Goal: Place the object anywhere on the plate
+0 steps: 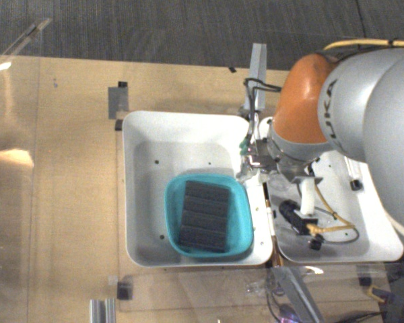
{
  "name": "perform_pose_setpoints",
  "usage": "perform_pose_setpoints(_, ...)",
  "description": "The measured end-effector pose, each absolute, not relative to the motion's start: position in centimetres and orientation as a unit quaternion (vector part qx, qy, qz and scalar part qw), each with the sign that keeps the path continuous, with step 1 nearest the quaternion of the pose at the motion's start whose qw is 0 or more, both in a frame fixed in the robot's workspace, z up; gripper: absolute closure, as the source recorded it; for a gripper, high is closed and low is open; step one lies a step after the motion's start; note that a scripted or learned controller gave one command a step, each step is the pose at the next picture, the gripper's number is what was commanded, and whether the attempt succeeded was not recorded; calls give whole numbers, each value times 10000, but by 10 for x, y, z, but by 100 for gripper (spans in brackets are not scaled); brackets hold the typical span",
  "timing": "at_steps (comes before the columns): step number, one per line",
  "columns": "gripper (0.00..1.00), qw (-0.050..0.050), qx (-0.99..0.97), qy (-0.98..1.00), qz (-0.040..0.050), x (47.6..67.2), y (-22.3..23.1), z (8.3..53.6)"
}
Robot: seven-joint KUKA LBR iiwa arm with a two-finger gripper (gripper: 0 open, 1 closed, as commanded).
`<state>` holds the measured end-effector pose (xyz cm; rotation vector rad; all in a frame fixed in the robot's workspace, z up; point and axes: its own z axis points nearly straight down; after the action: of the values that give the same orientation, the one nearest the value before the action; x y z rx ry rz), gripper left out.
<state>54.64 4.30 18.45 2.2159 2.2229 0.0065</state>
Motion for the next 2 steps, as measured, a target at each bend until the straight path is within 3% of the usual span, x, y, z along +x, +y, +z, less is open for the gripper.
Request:
perform_pose_setpoints(1, 0, 14, 7062, 7080, 21, 546, 43, 185)
perform_pose_setpoints(2, 0, 30, 7183, 6958, 30, 515, -22, 283)
